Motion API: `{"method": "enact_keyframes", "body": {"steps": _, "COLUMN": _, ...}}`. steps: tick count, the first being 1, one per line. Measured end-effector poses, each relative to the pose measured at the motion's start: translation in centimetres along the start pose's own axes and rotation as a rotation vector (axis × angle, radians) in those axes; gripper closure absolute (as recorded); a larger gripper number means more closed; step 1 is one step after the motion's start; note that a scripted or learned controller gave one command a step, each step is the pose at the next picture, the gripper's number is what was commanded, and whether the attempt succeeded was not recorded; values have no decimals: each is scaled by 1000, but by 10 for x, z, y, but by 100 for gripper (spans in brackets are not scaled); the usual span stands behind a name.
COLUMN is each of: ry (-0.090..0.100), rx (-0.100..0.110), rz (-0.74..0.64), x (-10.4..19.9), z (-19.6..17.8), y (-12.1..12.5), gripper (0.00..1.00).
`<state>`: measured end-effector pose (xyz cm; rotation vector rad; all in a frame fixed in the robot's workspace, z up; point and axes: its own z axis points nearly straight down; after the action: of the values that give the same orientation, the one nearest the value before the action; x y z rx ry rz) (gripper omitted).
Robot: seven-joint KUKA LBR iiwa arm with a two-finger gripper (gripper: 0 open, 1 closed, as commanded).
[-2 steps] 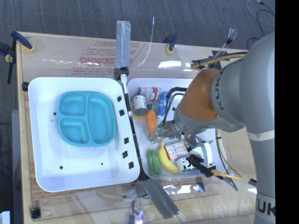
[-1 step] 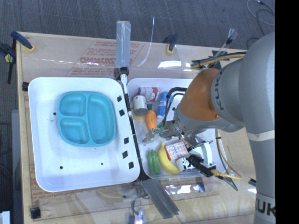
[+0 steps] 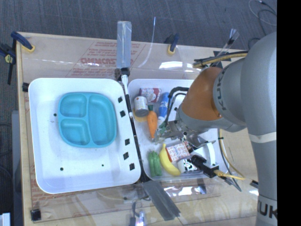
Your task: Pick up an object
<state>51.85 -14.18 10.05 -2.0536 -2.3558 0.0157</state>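
Observation:
The right bin [image 3: 141, 85] holds a jumble of things: a carrot [image 3: 152, 123], a small can [image 3: 140, 106], a red-and-white packet [image 3: 151, 93], a blue bottle [image 3: 163, 104], a banana [image 3: 167, 163], a green pepper [image 3: 154, 164] and a red-and-white carton [image 3: 178, 151]. My gripper [image 3: 168, 131] reaches down into this bin from the right, just right of the carrot and above the carton. The wrist and orange band [image 3: 202, 95] hide its tips.
The left bin [image 3: 42, 145] carries a turquoise divided plate [image 3: 88, 118]. Black clips [image 3: 127, 141] line the seam between the bins. A clear tube [image 3: 124, 44] stands at the back. Cables [image 3: 225, 175] lie by the right bin's near corner.

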Motion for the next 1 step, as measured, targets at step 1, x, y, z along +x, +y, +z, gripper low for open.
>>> {"method": "enact_keyframes", "body": {"steps": 1, "ry": 0, "rx": -1, "rz": 0, "x": 0, "z": 0, "y": 0, "gripper": 0}}
